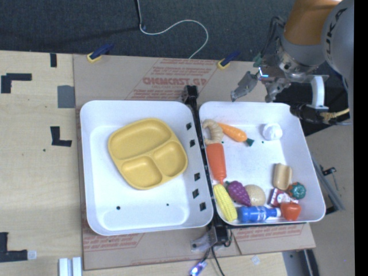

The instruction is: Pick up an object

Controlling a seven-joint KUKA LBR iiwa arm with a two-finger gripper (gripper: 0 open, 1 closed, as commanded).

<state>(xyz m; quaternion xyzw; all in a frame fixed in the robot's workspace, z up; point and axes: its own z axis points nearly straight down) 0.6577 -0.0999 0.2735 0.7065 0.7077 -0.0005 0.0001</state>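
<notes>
The arm [319, 22] came in from the right and hung above the far rim of the right bin [299, 125], outside its walls. Its tool [259, 88] stood spread open with nothing between the fingers [244, 88], poised over the cardboard just beyond the bin's back edge.

The 2 bins sat side by side on the tabletop [34, 154], their inner rims touching along the middle. The left bin [95, 171] carried a yellow plate [148, 153] with 3 wells, lying toward the back left and leaving bare white floor along the front and near the right wall.

In the right bin the things crowded the left wall and the front edge. A carrot [234, 133] lay near the back, beside a pale ginger-like piece [212, 130] against the left wall. A sausage [217, 161] ran along that wall below them, with corn [225, 202] further forward. A purple piece [237, 192], a tan ball [255, 195], a blue bottle [257, 214] and a red piece [291, 211] lined the front rim. A bread-coloured piece [281, 176] stood near the right wall, a green-and-red ball [298, 191] just beside it. A white cap [271, 131] lay alone at the back right. The bin's middle stayed open floor.
</notes>
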